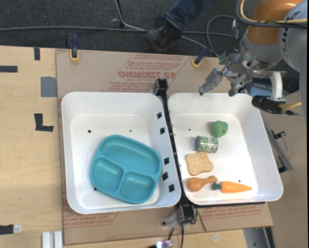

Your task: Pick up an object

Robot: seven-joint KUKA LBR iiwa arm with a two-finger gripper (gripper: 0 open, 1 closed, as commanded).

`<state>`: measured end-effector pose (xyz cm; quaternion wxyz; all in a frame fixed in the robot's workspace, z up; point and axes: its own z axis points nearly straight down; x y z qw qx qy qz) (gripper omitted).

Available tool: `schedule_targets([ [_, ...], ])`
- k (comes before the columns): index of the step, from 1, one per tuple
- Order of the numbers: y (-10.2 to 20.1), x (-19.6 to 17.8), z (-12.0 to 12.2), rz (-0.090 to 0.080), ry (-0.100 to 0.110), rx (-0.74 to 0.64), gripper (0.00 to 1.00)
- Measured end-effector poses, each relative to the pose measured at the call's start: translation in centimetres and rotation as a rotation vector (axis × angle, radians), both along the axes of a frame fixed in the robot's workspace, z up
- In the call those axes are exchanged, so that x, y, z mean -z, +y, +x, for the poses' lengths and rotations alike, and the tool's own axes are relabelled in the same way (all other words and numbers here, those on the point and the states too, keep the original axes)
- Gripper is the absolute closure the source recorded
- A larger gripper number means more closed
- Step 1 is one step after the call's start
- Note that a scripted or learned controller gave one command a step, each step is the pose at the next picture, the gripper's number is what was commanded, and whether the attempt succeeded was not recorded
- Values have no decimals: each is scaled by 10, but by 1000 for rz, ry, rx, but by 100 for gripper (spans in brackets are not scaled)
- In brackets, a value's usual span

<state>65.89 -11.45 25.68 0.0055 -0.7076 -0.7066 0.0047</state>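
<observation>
Above right bin's [258, 118] far rim — parted jaws (nothing between).

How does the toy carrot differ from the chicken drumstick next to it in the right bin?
The carrot is bright orange with a green stem end; the drumstick is duller orange-brown. The carrot tapers to a point toward the bin's right wall; the drumstick has a bulbous left end and a thin bone end. Both lie flat, end to end, along the right bin near its front edge.

Open white floor across the right bin's [258, 123] far half; toward its near edge the apple [219, 128], can [206, 144], toast [199, 163], drumstick [200, 183] and carrot [234, 187] crowd close. Blue tray [125, 169] fills the left bin's [72, 112] middle.
</observation>
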Motion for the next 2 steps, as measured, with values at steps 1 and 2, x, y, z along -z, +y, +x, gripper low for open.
schedule_targets([
  [1,0,-9,2,-1,-13,-3,0],
  [2,-7,41,7,-3,-9,-2,0],
])
